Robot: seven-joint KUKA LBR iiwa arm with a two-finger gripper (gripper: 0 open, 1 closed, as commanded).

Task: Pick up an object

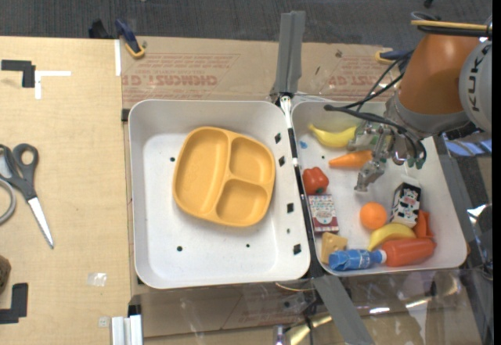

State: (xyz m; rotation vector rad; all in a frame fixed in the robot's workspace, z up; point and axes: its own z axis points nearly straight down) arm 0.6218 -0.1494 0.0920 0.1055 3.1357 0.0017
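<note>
Worktop (55, 179), pale wood, runs across the left of the frame; scissors (30, 187) lie at its far left edge, unrelated to the run. Arm (438, 73) enters at upper right, orange band uppermost, wrist tilted down over the right bin (452, 203). Left bin (145, 203), centre of frame, carries a yellow three-compartment plate (223, 177) and nothing loose beside it. Right bin holds the candidates: yellow banana (333, 134) at its upper left, orange carrot (350, 159) just below that, red pepper (315, 179) near the left wall, a small printed packet (322, 213) under the pepper, orange ball (374, 216) mid-bin, black-and-white carton (406, 203) just right of the ball, a second banana (391, 234) and a red-orange bottle (407, 252) along the lower edge, blue bottle (355, 260) at lower left. Claw (374, 167) hangs low in the upper middle of that bin, just right of the carrot tip and above the ball; its fingers look narrowly parted, with no object between them. Judgement: pick not yet made. Reach into the bin appears done; closing on an item and lifting it remain. Nearest items to the claw are the carrot and the orange ball; which is the target I cannot tell.
</note>
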